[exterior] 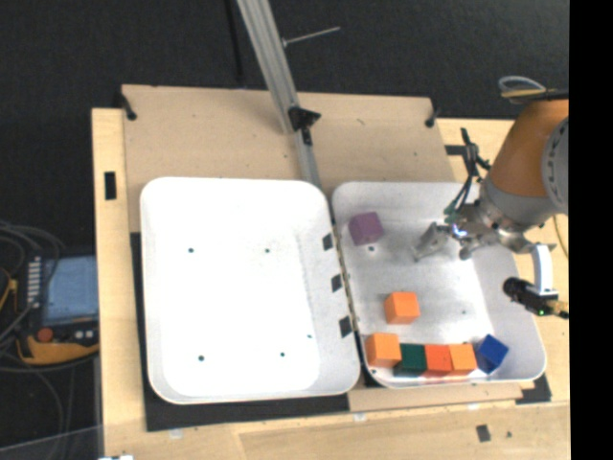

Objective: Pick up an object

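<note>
My gripper (446, 245) hangs over the upper middle of the right bin (508, 305), fingers spread open with nothing between them. A purple block (365, 227) lies to its left near the bin's back left corner. Below the gripper, a lone orange block (401, 306) sits mid-bin. Along the front wall stands a row of blocks: orange (384, 348), green (413, 358), two more orange (450, 357) and blue (491, 352) at the right end.
The left bin (239, 286) lies beside the right one, with a row of clips along the shared edge. A slanted metal rail (278, 70) runs from the top down to the bins' back junction. An electronics box (67, 295) sits off the bench at left.
</note>
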